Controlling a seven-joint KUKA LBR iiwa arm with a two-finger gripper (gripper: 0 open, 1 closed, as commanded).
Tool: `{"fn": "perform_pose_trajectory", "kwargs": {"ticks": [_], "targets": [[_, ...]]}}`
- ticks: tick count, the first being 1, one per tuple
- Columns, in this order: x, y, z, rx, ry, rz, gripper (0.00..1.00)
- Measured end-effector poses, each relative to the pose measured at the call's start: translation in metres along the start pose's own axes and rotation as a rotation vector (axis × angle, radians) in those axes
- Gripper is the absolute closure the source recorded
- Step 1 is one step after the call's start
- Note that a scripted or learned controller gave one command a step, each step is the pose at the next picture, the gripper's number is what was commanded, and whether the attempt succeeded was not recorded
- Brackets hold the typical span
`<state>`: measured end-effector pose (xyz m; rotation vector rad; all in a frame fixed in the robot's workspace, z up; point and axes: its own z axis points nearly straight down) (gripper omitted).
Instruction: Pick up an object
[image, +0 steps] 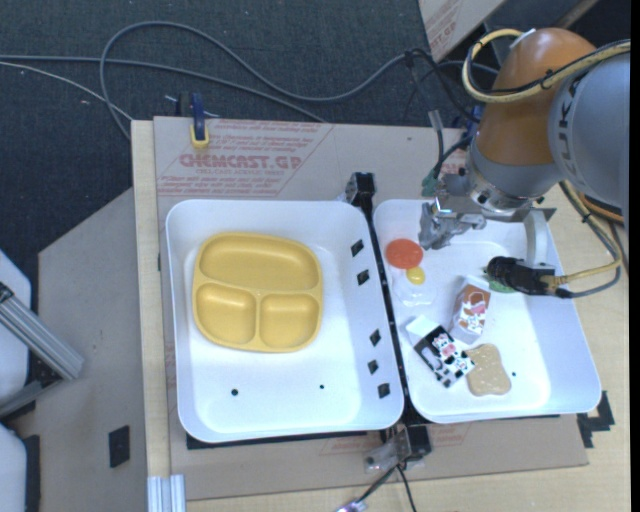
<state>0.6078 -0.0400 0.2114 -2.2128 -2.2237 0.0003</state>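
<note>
Remote operator's view of the right bin: nearest the front wall lay a tan biscuit-shaped piece, just beside a black-and-white patterned block; just behind them stood a small carton; farther on, a small yellow bit lay just beside an orange disc, both close to the ridge where the two bins met; the gripper hung over the far left part of that bin, just right of the disc; I could not tell how wide it stood, and I saw nothing held in it.

I judged the disc the likeliest pick, and the risks plain: it looked flat and low, so a closing grip might skate over it or shove it against the bin wall; a descent a little too far left could strike the rim itself; the yellow bit might be dragged along with it.

Open floor lay through the middle and right of the bin's far half; the left bin held a yellow divided plate, with bare floor along its near side.
</note>
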Motion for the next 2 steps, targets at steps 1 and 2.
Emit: {"fn": "perform_pose_trajectory", "kwargs": {"ticks": [1, 2], "targets": [[0.065, -0.003, -0.004, -0.002, 0.0, -0.002, 1.0], [0.115, -0.012, -0.012, -0.003, 0.0, -0.001, 1.0]]}}
